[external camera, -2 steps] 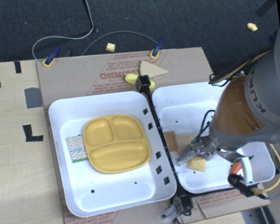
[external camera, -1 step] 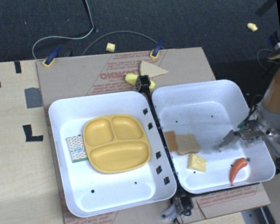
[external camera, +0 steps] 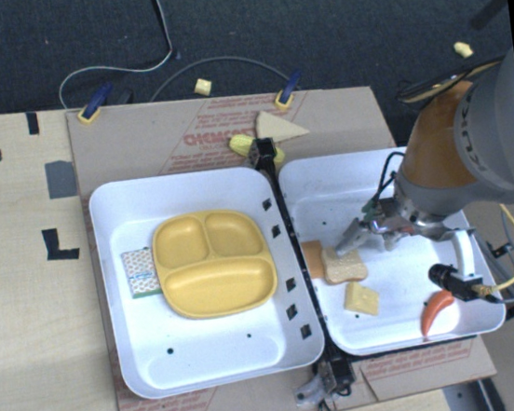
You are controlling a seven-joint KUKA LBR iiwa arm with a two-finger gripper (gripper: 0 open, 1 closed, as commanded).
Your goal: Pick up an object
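The gripper is low in the right bin, its grey fingers slanting down and left toward a tan bread-like slice, and whether they are open or shut I cannot tell, since they blur into one pale streak at the tip. No object shows between them. The slice lies flat on the bin floor just below the tip, touching or nearly touching it; which, I cannot say. Just beside it to the left sits a darker orange-tan piece against the divider, and a yellow cheese-like wedge lies a little below. My read: these look like light toy foods, stiff enough to pinch, but flat and low, so an edge grip across the slice's narrow sides looks best, and it may slide on the smooth plastic. Farther right, a red-and-white piece rests near the bin's corner, partly behind a black fitting. Over in the left bin sit a yellow divided plate and a small patterned card.
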